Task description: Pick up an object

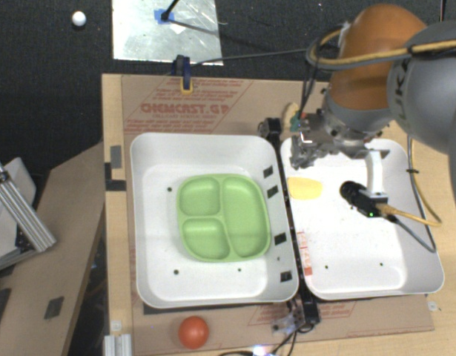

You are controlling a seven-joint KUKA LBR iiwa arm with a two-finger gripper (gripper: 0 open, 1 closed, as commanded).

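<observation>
A flat pale yellow object (305,189) lies in the right bin (361,273), near its left wall toward the back. My gripper (305,154) hangs just behind and above the yellow object, at the bin's back left corner; its metal fingers point down, and the arm's orange band sits above them. Nothing shows between the fingers. A green divided plate (222,216) rests in the middle of the left bin (157,280).
An orange-red ball (193,331) sits on the bench in front of the left bin. A small white ball (79,18) lies on the black surface at the far left back. A silver sheet (164,21) with a blue clip is behind the bins.
</observation>
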